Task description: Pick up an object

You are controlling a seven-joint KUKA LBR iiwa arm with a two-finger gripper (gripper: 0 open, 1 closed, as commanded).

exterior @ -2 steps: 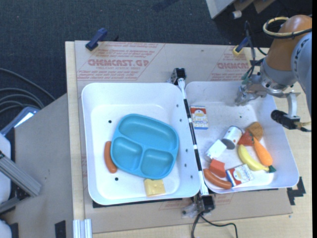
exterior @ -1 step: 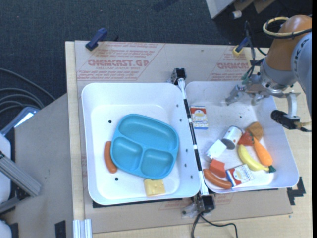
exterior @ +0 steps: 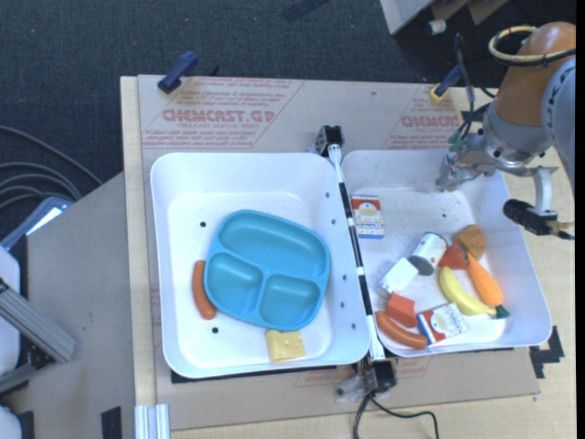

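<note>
Pick judged not yet made: gripper [exterior: 454, 170] hung at the upper right bin's [exterior: 402, 165] far edge, finger state impossible to tell, nothing visibly held, while banana [exterior: 462, 294], carrot [exterior: 484, 282] and can [exterior: 427, 249] lay untouched at lower right.

One fixed camera looks down on my table [exterior: 274, 99] from above at a slant, far enough back to take in both white bins [exterior: 174, 273] whole and the dark floor beyond the table. My arm [exterior: 530, 80] enters from its right side.
</note>
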